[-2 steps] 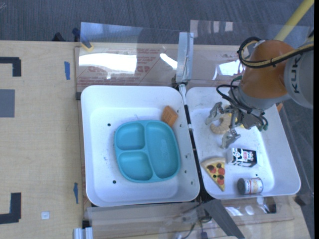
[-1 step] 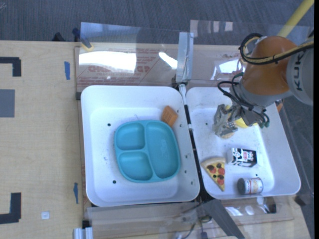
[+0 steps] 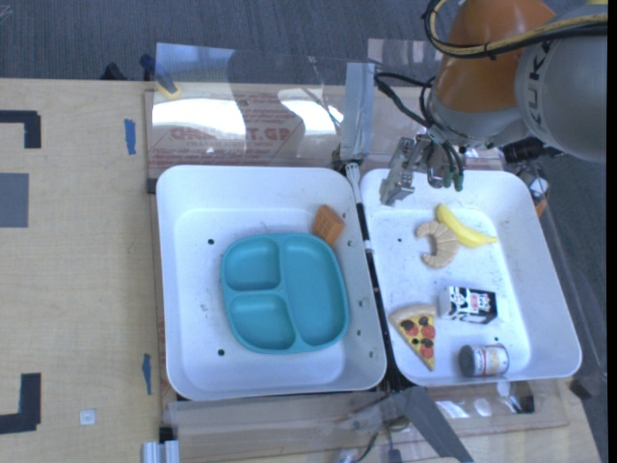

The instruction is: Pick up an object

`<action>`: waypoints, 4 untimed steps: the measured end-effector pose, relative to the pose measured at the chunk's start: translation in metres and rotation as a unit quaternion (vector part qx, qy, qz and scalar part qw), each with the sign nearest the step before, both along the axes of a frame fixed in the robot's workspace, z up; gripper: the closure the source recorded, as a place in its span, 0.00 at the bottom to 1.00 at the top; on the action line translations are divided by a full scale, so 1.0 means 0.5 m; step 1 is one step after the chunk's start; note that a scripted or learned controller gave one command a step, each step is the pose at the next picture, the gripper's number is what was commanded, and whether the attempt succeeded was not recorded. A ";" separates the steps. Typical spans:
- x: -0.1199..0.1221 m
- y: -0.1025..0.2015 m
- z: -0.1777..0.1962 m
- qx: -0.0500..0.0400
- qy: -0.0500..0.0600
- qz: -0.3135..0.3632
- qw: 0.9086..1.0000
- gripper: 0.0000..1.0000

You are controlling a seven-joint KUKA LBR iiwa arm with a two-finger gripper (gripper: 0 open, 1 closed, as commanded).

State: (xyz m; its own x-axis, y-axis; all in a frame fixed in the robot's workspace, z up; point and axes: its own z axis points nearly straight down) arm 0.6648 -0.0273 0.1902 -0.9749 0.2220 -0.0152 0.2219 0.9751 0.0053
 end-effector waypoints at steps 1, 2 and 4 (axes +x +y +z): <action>-0.139 0.113 -0.007 0.001 0.007 -0.058 0.998 1.00; -0.245 0.134 -0.008 -0.001 0.007 0.131 0.991 1.00; -0.259 0.275 0.012 -0.006 0.001 0.706 0.709 1.00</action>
